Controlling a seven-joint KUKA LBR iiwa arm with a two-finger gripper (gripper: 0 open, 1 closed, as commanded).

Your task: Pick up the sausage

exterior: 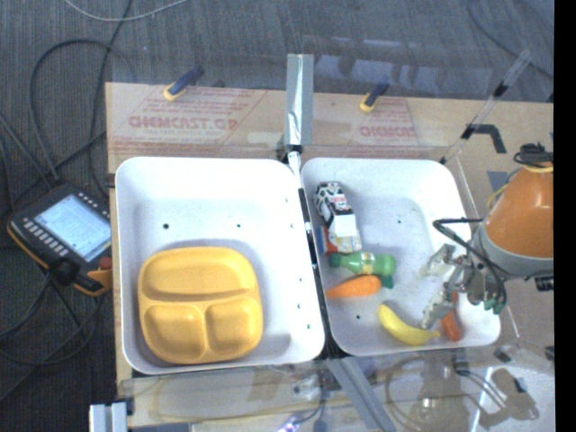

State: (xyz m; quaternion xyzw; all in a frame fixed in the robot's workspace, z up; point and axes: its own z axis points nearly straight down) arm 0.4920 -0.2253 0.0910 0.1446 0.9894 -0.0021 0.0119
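Note:
The sausage (451,328) is a short reddish-orange piece lying in the front right corner of the right bin (409,196), just right of the banana (404,327). My gripper (436,290) hangs low over that corner, reaching in from the right below the orange wrist band. It stands open, with one fingertip (439,261) toward the back and the other (433,316) close beside the sausage's left end. Nothing sits between the fingers.
The right bin also holds a carrot (354,287), a green bottle (364,263) and a white toy truck (337,214) along its left side. A yellow divided plate (200,304) lies in the left bin (180,187). A handheld controller (61,232) rests off the bench at left.

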